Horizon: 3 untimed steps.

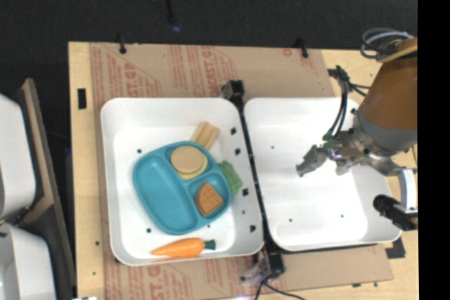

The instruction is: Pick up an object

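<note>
A blue divided plate lies in the left bin. On it rest a round tan cookie and a brown square cracker. A tan wooden block leans at the plate's upper edge, and a green piece sits at its right side. An orange carrot lies near the left bin's front wall. My gripper hangs over the right bin, pointing left, well apart from all these objects. Nothing shows between its fingers.
A black divider runs between the two bins. Cables trail from the arm at the right. The bins rest on a cardboard-covered bench. White equipment stands at the far left.
</note>
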Tool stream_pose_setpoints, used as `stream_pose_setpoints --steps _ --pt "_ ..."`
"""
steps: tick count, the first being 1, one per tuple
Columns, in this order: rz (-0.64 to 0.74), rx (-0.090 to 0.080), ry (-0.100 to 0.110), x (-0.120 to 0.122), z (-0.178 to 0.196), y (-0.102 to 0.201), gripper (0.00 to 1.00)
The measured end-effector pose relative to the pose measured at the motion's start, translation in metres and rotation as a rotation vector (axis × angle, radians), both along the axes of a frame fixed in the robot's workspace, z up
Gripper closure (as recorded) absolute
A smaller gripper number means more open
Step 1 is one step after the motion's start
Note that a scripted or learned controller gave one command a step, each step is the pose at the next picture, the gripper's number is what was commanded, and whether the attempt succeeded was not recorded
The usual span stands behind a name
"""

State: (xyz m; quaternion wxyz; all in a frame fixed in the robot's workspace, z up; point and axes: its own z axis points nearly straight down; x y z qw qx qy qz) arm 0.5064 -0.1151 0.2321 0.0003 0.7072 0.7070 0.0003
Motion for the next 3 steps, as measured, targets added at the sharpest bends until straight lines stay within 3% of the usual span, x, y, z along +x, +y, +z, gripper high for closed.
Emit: stream_pose_setpoints --steps 1,2,3 --pt "0.0 0.0 0.005 0.023 -0.068 -0.007 0.0" --pt "0.001 0.0 0.006 0.111 -0.135 -0.009 0.0" --pt "0.001 0.0 -0.002 0.126 -0.11 0.009 0.0"
